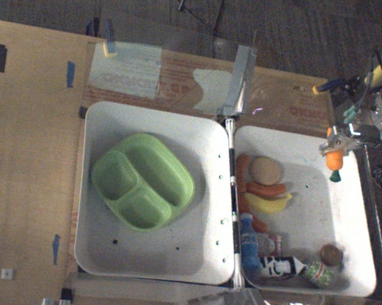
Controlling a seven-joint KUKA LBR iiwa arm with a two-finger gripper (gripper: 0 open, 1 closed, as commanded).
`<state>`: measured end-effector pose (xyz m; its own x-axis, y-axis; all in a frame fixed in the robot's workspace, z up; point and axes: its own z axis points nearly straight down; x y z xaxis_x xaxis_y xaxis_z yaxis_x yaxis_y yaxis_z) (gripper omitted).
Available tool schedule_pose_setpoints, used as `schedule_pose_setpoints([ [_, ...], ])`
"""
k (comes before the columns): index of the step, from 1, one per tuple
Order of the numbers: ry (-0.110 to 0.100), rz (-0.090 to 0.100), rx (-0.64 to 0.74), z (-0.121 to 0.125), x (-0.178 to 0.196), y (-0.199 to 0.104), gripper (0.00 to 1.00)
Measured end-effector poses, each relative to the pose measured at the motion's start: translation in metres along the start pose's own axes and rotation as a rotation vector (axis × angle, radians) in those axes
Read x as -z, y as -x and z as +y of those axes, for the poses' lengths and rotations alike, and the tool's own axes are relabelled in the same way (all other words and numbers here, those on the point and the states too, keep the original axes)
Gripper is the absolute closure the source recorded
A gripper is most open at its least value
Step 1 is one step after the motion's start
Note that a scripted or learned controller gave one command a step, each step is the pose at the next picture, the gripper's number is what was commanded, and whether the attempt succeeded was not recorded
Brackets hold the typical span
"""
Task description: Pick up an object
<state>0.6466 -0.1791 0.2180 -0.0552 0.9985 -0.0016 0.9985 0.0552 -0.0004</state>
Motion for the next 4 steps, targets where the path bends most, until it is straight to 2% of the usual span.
schedule_pose_setpoints([
  [1,-0.001,0.001,0.0,0.0,-0.001,0.0,0.0],
  [2,0.003,0.005,0.019,-0.038,-0.124,0.027,0.0],
  [3,0.001,0.003,0.018,-0.038,-0.118,0.028,1.0],
  [4,0.0,0.001,-0.051,0.008,-0.091,0.009,1.0],
])
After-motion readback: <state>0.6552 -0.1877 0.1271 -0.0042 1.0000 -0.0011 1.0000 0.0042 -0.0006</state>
